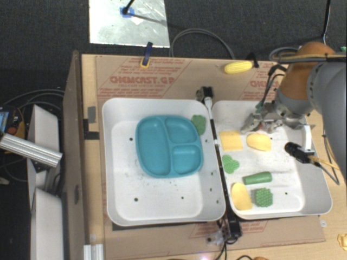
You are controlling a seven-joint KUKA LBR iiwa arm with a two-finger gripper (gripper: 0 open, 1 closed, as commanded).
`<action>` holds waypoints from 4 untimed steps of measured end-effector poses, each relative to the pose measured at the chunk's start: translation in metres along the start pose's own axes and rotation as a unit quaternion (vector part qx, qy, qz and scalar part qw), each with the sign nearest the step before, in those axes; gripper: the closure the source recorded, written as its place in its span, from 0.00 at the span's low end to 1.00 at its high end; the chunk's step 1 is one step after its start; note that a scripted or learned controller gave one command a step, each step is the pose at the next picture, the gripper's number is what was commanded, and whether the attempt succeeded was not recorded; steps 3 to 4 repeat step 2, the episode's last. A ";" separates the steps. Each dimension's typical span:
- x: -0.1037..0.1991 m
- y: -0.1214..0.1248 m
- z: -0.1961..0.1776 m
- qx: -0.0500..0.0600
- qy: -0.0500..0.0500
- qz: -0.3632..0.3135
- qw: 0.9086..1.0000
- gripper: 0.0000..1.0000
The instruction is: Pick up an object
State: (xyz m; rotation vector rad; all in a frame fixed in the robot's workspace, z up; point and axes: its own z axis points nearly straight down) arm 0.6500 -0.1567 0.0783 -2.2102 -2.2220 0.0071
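My pincer [259,122] hangs low in the right bin [320,194]; I cannot tell how it is set. Just beside it lies a yellow lemon-shaped toy [259,142]. It looks light, smooth, maybe slippery, so I would squeeze its middle.

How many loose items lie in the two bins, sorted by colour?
Yellow: 3, a square block, a rounded lump, an oval piece.
Green: 4, a piece beside the tray, a small piece, a cylinder, a knobbly piece.
Blue: 1, the tray.
Total: 8.
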 end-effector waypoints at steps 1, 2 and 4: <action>0.024 0.020 -0.007 -0.007 -0.001 -0.001 1.000 0.00; 0.022 0.020 -0.019 -0.006 -0.001 -0.001 1.000 1.00; 0.022 0.020 -0.019 -0.006 -0.001 -0.001 1.000 1.00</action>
